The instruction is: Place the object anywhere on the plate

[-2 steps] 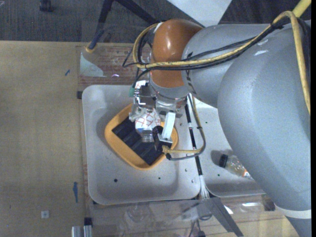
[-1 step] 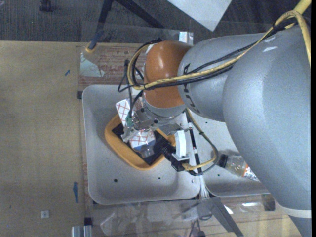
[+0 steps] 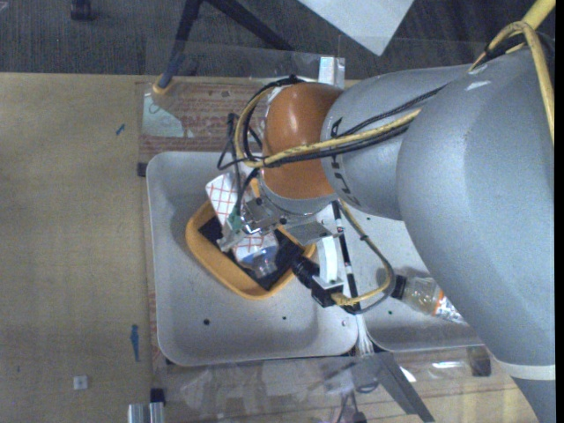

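While the arm's wrist covers the gripper (image 3: pixel 256 236) low over the yellow plate (image 3: pixel 204 252) near the middle of the left bin (image 3: pixel 176 324), a red-checked white object (image 3: pixel 225 192) overlaps the plate's far rim, so placement looks nearly done, release unconfirmed.

Glossy orange plate (image 3: pixel 204 252), matt white bin (image 3: pixel 176 280)
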Motion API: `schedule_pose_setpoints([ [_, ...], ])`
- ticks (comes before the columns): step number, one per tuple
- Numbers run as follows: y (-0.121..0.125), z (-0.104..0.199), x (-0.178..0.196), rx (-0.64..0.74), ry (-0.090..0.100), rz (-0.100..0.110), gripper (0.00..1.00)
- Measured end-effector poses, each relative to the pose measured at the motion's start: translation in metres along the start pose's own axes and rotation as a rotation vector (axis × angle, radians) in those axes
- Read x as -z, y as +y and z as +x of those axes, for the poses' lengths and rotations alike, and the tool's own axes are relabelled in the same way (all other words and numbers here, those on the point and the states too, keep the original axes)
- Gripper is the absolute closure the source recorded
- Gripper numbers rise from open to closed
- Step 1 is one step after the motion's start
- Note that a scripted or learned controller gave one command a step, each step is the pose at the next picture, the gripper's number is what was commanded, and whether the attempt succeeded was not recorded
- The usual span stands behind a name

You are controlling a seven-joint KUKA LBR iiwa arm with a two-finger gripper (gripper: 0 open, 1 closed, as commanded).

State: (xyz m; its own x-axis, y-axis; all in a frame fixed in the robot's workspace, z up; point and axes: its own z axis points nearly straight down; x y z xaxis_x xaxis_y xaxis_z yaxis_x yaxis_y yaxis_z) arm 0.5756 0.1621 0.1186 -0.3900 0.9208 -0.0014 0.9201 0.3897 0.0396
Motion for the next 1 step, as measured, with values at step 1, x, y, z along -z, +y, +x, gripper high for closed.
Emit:
schedule_pose_setpoints([
  [1,-0.0013,0.0004,-0.0042,0.001,-0.001,0.005,0.0],
])
